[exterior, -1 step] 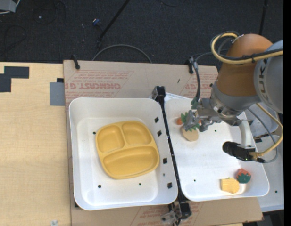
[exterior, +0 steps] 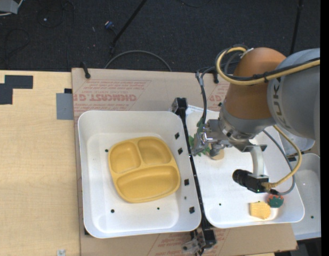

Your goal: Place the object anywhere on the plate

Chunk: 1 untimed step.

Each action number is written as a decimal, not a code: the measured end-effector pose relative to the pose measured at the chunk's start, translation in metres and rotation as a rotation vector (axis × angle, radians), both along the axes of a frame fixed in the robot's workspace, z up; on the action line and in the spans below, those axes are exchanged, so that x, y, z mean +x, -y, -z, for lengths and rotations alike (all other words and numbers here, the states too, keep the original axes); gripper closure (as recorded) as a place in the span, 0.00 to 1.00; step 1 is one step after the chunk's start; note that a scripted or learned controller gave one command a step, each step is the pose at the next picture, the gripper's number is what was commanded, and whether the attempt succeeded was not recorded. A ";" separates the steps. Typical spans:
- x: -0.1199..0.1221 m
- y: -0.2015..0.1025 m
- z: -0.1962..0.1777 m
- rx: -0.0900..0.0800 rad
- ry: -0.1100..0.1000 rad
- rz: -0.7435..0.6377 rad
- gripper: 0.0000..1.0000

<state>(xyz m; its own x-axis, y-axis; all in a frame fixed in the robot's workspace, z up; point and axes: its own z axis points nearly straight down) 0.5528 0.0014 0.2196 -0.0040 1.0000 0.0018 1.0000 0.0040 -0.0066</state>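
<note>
The yellow plate (exterior: 144, 168), split into three compartments, lies in the left bin (exterior: 95, 196) with nothing on it. My gripper (exterior: 205, 142) hangs low over the left edge of the right bin (exterior: 228, 207), close to the divider between the bins. A small green object (exterior: 198, 144) shows right at the gripper, and a tan piece (exterior: 217, 154) lies just beside it. The wrist and cables hide how the gripper meets the green object.
A yellow block (exterior: 260, 210) and a small red and green item (exterior: 275, 200) sit in the near right corner of the right bin. A black cylindrical part (exterior: 249, 180) of the arm hangs above that bin's floor. A black clamp (exterior: 179, 106) stands at the divider's far end.
</note>
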 end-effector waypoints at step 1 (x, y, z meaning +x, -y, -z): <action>-0.020 -0.054 -0.010 0.001 0.001 -0.002 1.00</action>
<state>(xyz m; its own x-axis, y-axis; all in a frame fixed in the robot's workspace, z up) 0.5330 0.0553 0.2300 -0.0060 1.0000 0.0026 1.0000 0.0060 -0.0059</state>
